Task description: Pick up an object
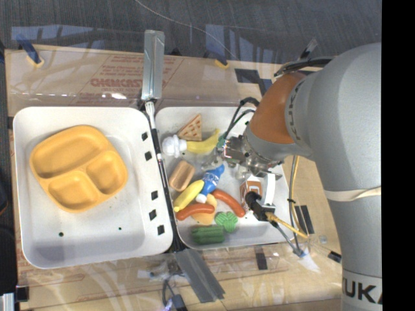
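camera view: the arm (285, 115) reaches over the right side of the right bin (188, 112), its jaws close to the blue bottle (211, 179) and red sausage (228, 201). i cannot tell whether the jaws are released or clenched. the toys crowd the bin's middle and near edge, touching or overlapping, with a banana (202, 144) and a green piece (207, 234) among them. the likely trouble is pinching two toys at once, or nudging one aside and closing on nothing. the left bin (97, 238) holds a yellow divided plate (78, 167), well apart.
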### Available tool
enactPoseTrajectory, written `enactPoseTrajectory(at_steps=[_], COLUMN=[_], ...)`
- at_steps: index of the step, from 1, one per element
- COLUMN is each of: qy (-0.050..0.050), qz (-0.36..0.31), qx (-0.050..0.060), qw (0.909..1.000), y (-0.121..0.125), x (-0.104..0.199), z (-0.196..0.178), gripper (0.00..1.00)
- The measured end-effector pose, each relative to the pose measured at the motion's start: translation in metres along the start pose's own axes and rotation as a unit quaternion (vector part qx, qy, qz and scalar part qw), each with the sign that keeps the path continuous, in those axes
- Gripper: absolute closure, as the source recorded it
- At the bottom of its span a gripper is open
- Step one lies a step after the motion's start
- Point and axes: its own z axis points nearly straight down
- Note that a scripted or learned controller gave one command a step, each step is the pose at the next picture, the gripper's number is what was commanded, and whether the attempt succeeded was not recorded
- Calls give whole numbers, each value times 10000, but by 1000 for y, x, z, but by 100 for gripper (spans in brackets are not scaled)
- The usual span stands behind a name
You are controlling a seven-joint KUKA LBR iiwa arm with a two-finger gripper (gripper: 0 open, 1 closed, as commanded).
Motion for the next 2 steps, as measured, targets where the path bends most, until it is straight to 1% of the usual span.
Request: enactPoseTrajectory(at_steps=[1,2], qy=[2,4], qz=[-17,794], qx=[104,85], qw=[9999,9968], y=[-5,-4], x=[0,76], z=[-2,-94], gripper=[100,100])
